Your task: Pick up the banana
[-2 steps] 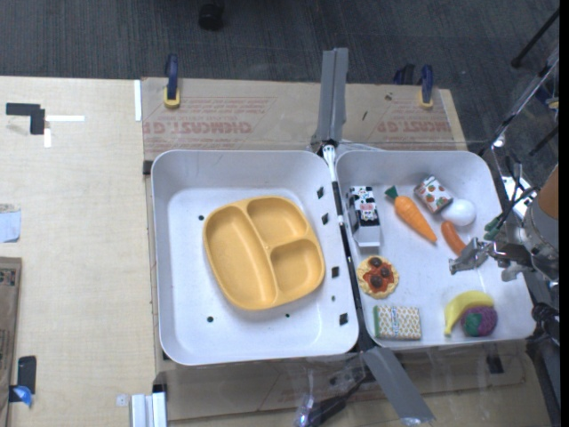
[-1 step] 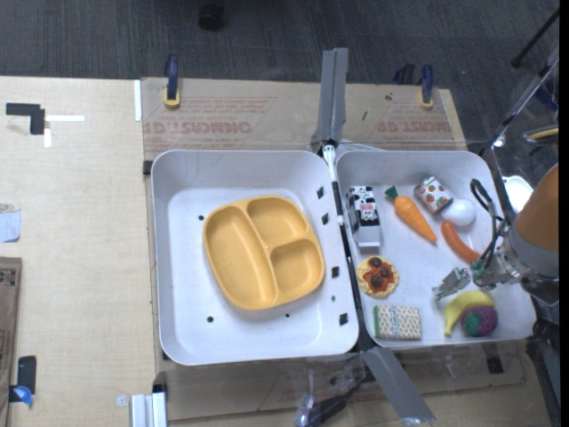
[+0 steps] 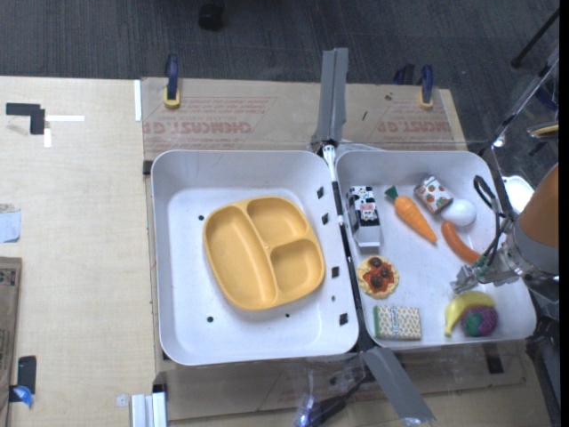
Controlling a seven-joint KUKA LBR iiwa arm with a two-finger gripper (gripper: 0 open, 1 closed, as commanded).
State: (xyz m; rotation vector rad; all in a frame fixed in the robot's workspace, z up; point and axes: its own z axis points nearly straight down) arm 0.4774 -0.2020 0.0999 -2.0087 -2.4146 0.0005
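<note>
Banana (image 3: 456,313) lies just below the gripper (image 3: 466,280).

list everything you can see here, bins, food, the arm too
white bins: 2, white, side by side on the bench
divided plate: 1, yellow, in the left bin
carrot: 1, orange, right bin, upper middle
milk carton: 1, black and white, right bin, left side
egg: 1, white, right bin, upper right
small pizza: 1, tan with red, right bin, centre
cracker: 1, beige, right bin, lower edge
banana: 1, yellow, right bin, lower right
clamps: 2, blue, back edge
tool: 1, grey, just above the banana
</note>
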